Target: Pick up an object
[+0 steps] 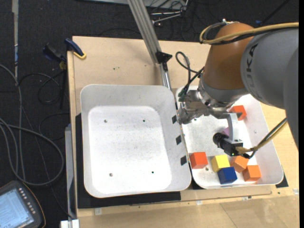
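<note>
Right bin (266, 127): coloured blocks, orange block (198, 159) nearest, clustered at near edge; hand (190, 110) poised above, grip state indeterminable.

Orange cubes (198, 159), a yellow cube (220, 163) and a blue cube (227, 175) cluster at the right bin's (266, 127) near end, another orange cube (237, 112) farther back.

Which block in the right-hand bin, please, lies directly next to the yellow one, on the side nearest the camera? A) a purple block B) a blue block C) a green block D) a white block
B: the blue block sits touching the yellow block near the front wall of the right bin.
</note>
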`<state>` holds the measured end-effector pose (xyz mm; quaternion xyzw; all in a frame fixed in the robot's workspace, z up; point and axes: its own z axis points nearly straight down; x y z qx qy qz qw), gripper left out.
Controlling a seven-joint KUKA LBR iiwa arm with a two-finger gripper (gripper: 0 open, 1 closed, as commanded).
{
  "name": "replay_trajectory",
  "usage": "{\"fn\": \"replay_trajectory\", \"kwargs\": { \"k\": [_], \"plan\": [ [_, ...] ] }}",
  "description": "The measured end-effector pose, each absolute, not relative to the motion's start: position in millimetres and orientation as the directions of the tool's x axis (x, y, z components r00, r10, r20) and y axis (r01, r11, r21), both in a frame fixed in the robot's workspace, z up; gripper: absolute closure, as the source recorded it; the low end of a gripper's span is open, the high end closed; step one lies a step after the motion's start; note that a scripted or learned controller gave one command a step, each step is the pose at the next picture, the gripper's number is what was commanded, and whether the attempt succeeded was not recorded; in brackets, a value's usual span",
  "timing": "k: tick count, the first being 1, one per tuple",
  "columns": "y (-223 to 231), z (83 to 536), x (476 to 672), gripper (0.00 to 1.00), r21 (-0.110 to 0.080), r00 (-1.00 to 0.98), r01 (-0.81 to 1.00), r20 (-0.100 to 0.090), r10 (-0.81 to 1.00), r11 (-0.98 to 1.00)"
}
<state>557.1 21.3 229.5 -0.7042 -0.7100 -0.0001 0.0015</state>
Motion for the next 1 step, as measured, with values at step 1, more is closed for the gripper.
{"fn": "replay_trajectory", "kwargs": {
  "k": [1],
  "plan": [
    [78.0,241.4,545.6,1.00,0.001,-0.009,1.000,0.003,1.000,0.009]
  ]
}}
